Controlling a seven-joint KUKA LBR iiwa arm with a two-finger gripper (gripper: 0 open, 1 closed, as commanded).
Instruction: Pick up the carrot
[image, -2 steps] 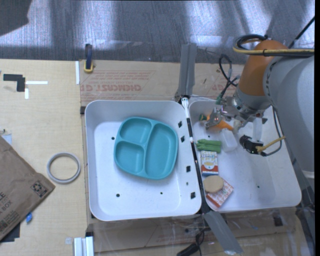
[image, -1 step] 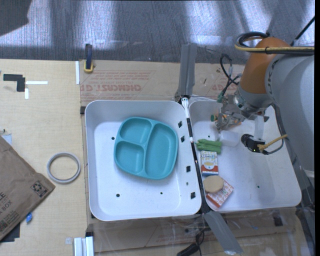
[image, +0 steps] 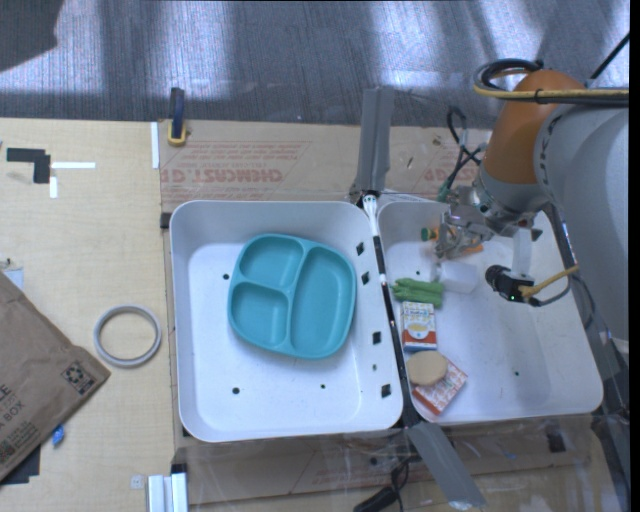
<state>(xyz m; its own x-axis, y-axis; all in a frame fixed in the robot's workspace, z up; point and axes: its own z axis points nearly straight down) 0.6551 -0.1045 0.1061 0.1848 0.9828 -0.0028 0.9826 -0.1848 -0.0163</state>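
Observation:
The carrot (image: 468, 243) is a small orange piece with a green tip, lying at the back of the right bin (image: 520, 360) near the divider. My gripper (image: 455, 233) is down right over it, and the wrist hardware covers most of it. From this angle I cannot make out whether the carrot sits between the tips or just beneath them. The grey arm with its orange band (image: 520, 140) reaches in from the upper right.
A green pea pod (image: 418, 291), a small carton (image: 419, 325), a round biscuit (image: 428, 370) and a red-and-white packet (image: 445, 392) line the right bin's left side. A teal divided plate (image: 292, 296) lies in the left bin (image: 210, 390). A tape ring (image: 127, 334) rests on the bench.

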